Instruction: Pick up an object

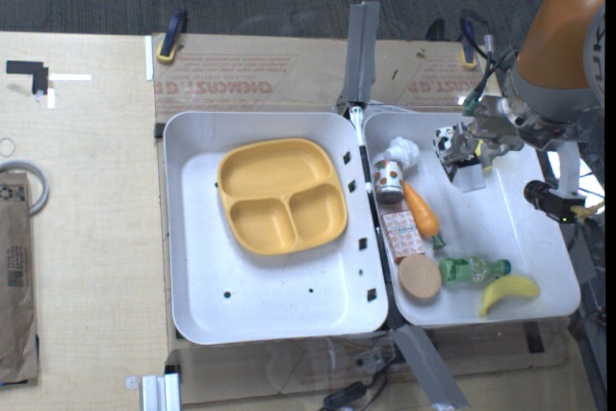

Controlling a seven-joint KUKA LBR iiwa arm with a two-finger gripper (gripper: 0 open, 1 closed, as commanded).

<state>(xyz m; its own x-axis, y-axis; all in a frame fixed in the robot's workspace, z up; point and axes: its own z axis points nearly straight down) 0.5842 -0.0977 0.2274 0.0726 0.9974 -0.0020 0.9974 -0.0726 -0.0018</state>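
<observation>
My gripper point(469, 161) hangs over the far part of the right bin point(539, 236), below the grey wrist and orange band. A small black-and-white object point(444, 142) sits right against the gripper's left side; whether it is gripped is unclear. In the same bin lie a white crumpled piece point(401, 150), a small brown can point(388, 180), an orange carrot point(421, 211), a red packet point(398, 231), a tan round disc point(420, 275), a green bottle point(474, 269) and a yellow banana point(508, 292).
The left bin point(192, 236) holds a yellow divided plate point(283, 195). A grey divider post point(361, 53) stands between the bins at the back. A cardboard sheet point(250, 72) lies behind the bins. A brown bag point(17, 274) rests at the far left.
</observation>
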